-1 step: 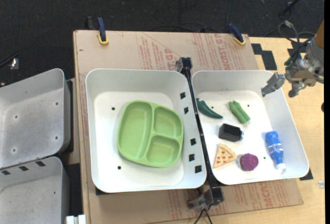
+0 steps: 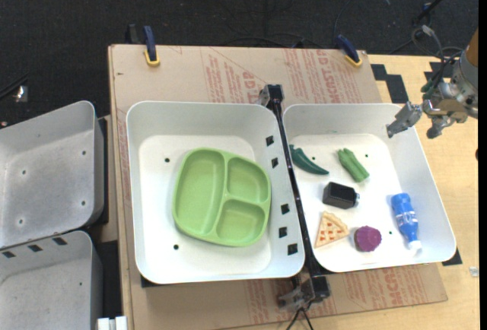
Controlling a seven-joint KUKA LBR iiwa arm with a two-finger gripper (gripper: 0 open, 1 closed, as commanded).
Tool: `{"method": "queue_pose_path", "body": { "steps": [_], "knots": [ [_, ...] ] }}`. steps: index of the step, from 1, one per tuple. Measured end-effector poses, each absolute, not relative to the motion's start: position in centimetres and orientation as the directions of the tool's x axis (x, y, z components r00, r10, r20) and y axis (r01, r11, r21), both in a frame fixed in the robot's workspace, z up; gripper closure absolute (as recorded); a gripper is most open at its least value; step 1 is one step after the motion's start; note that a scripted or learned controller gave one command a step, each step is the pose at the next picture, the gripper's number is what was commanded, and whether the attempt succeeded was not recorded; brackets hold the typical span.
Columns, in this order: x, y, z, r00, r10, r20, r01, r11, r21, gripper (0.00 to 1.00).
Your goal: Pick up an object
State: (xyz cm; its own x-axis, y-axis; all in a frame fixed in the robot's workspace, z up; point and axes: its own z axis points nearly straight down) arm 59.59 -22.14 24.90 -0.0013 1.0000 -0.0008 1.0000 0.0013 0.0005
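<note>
The right bin [image 2: 426, 191] holds several small objects: a dark green pepper [image 2: 308, 161], a light green pickle [image 2: 353, 165], a black block [image 2: 340, 195], a pizza slice [image 2: 330, 230], a purple lump [image 2: 367, 238] and a blue bottle [image 2: 404, 219]. My gripper [image 2: 418, 125] hangs over the bin's upper right corner, above and to the right of the pickle. Its fingers are spread open with nothing between them.
A green divided plate [image 2: 223, 198] lies in the left bin [image 2: 144, 191]. The bins meet at a black-marked divider [image 2: 288, 184]. Two white trays [image 2: 46, 169] sit off the bench at the left. Clamps [image 2: 151, 55] grip the far board edge.
</note>
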Motion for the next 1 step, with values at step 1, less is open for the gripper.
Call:
{"method": "queue_pose_path", "body": {
  "steps": [1],
  "knots": [
    [59.90,-21.34,18.84,-0.003,1.000,0.001,1.000,0.003,-0.005,0.00]
  ]
}}
